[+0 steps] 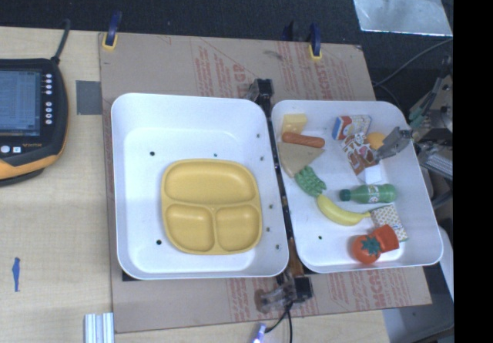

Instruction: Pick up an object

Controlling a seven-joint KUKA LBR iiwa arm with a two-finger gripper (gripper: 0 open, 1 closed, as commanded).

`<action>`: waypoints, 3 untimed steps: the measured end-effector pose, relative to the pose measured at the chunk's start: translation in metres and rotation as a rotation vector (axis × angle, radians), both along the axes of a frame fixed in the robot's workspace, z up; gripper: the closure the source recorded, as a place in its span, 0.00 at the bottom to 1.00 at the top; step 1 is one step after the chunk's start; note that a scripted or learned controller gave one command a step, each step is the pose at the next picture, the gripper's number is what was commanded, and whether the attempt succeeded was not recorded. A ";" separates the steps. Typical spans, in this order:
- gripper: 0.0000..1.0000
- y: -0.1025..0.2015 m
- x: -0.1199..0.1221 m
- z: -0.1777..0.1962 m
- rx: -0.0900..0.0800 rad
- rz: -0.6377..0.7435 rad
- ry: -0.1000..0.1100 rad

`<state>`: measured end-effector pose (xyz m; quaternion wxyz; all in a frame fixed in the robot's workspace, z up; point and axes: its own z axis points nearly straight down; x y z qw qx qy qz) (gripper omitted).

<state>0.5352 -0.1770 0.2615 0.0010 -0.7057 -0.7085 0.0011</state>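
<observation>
cardboard sheet (pixel 231 72): red printed lettering runs in repeated lines along its far, left and right margins around the bins; too blurred to read.
handheld control pad (pixel 27 122): lit screen at the far left of the bench; its contents are too small to make out.
green bottle (pixel 371 194): pale label band in the right bin; no wording legible.

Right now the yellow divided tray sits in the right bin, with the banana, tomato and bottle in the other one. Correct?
Not quite. The camera view shows the yellow tray in the left bin. The banana, tomato and bottle lie in the other one, the right bin.
</observation>
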 end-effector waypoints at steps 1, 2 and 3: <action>0.00 0.037 0.038 -0.129 0.000 0.002 0.003; 0.00 0.076 0.035 -0.167 -0.001 0.002 -0.005; 0.00 0.060 0.092 -0.166 0.000 0.001 -0.008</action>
